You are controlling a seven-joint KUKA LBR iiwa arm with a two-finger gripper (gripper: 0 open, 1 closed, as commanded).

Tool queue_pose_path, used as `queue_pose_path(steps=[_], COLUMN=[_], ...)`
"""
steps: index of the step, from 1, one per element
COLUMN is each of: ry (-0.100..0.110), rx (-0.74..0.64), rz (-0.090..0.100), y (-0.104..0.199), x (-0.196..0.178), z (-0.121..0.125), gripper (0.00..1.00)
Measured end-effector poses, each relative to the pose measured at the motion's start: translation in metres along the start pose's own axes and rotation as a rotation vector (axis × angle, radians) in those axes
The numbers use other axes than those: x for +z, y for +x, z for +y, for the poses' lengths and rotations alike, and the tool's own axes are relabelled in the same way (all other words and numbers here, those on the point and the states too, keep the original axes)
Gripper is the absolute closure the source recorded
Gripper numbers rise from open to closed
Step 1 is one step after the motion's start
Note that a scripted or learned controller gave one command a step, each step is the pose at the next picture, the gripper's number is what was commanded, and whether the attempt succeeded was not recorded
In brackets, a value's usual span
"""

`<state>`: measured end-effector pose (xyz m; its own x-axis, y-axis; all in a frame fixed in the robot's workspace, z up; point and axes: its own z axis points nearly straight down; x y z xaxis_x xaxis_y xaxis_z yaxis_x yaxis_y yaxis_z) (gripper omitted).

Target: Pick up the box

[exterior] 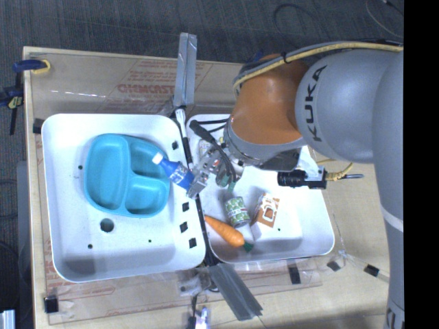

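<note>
Blue wrapper point(175, 172) pinched at the hand point(197, 183), by the look of it, right over the divider between the two bins. Hard to be sure though, since the fingers sit in a tangle of cables and the wrist hides most of them, so could just as well be lying against the fingertips rather than clamped. Calling the grip itself a cannot-tell.

Box point(268, 211) nowhere near that. Sitting in the right bin point(317, 233), off to the right of the hand and a bit lower in frame, just under the grey-and-orange arm point(302, 108). Brown and white, long axis tilted, running roughly from upper right down to lower left. Small can point(237, 211) just beside it on the left, carrot point(225, 230) below that, near the bin's front wall.

Left bin point(62, 184) carrying only the blue tray point(123, 177), no use for this job.

Probably needs a shift right across the can, then fingers closing across the box's short side. Tight next to the can, so easy to nudge that instead.
</note>
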<state>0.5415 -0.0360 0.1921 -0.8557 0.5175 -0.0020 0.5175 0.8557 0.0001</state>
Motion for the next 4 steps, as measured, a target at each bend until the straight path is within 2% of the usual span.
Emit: queue_pose_path(steps=[1, 2, 3, 4], ry=[0.000, -0.011, 0.006, -0.001], rx=[0.001, 0.176, 0.328, 0.221], rz=[0.000, 0.014, 0.075, 0.000], y=[0.000, -0.043, -0.083, -0.087], x=[0.000, 0.051, 0.081, -0.001], z=[0.000, -0.023, -0.008, 0.067], gripper=[0.00, 0.00, 0.00, 0.00])
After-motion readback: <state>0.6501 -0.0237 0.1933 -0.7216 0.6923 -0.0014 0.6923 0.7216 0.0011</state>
